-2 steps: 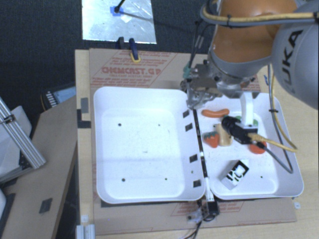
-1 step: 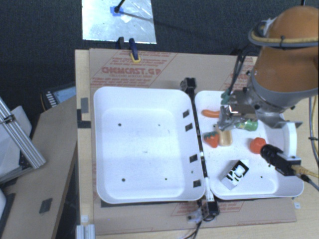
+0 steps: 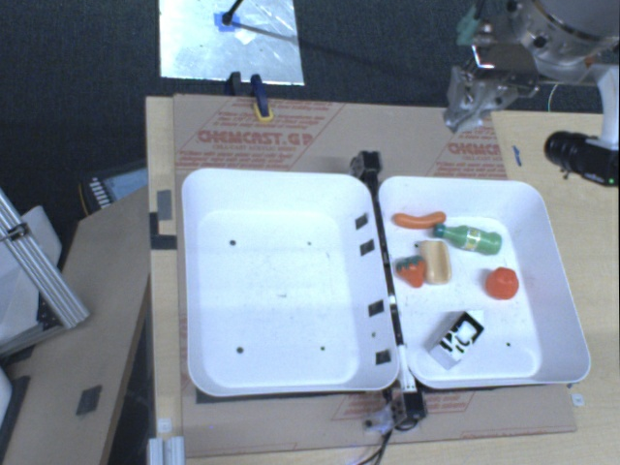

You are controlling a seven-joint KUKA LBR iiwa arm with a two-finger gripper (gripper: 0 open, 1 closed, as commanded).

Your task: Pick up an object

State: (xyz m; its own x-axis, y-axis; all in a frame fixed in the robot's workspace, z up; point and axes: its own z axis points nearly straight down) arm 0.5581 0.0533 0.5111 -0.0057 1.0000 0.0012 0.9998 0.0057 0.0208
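The right white bin [image 3: 552, 260] holds several items. An orange-red sausage [image 3: 418, 220] lies near its back left, with a green bottle [image 3: 470, 238] on its side just right of it. Below them sit a tan bun [image 3: 438, 261], a small red and green piece [image 3: 411, 271] and a red tomato [image 3: 502, 283]. A black and white box [image 3: 457, 338] rests near the front. My gripper [image 3: 470, 105] hangs high above the cardboard behind the right bin, apart from every item, with nothing seen in it.
The left white bin [image 3: 281, 279] sits beside the right one, joined along a black-clipped divider [image 3: 383, 269]. A shiny metal sheet [image 3: 231, 27] lies at the back left, with clamps [image 3: 257, 95] at the cardboard's edge. An aluminium rail [image 3: 39, 269] stands at far left.
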